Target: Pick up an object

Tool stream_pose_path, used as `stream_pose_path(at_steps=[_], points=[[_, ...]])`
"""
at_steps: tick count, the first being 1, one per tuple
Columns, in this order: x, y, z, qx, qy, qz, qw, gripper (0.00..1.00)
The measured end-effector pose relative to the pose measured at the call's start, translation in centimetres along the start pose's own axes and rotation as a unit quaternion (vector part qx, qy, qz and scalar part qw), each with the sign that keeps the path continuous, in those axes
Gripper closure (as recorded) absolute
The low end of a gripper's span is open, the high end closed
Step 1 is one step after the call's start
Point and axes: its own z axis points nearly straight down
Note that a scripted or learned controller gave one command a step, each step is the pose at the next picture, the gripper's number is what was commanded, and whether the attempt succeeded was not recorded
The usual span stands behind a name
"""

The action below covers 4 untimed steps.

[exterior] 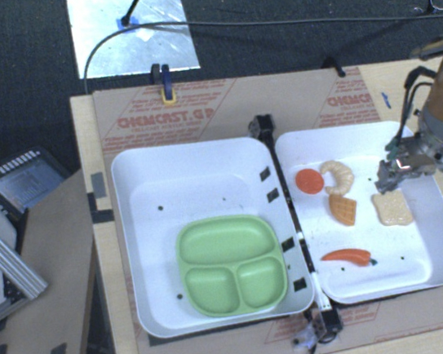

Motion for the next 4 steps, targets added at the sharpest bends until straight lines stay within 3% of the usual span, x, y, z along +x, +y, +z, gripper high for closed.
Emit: stream_pose_path(at_steps=[3,4], points=[[15.9,-1.1,2.7,0.002,0.002,-0.003,1.0000,1.00],[22.1,-0.9,1.6,0.002,0.002,-0.004,1.0000,1.00]])
